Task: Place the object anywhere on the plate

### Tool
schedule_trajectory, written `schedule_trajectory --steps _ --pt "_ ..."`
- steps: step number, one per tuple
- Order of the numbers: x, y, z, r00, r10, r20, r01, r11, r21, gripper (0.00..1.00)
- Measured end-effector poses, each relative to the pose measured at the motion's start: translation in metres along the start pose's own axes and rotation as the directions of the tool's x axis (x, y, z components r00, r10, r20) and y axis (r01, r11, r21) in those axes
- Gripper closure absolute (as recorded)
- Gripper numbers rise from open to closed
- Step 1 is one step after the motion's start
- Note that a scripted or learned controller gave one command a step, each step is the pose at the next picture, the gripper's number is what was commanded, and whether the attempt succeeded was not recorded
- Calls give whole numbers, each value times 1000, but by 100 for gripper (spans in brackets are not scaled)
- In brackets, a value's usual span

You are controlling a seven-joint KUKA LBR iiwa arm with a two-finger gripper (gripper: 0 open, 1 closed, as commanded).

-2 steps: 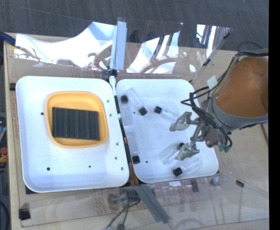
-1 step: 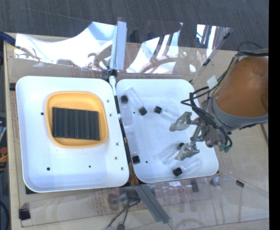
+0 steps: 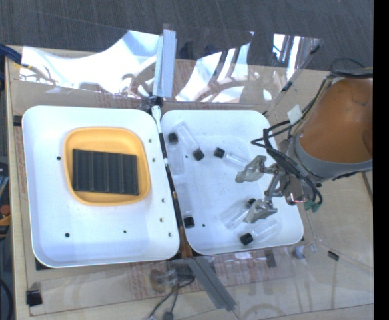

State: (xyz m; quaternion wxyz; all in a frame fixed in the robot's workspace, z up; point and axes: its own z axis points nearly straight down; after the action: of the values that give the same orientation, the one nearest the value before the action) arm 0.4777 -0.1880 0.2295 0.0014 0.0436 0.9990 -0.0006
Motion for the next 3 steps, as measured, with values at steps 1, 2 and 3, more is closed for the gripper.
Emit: schedule_trajectory --steps 1,2,3 --pt "0 0 0 1000 0 0 0 1000 0 0" --pt "0 0 0 1000 0 0 0 1000 0 0" --pt "0 0 0 1000 0 0 0 1000 0 0"
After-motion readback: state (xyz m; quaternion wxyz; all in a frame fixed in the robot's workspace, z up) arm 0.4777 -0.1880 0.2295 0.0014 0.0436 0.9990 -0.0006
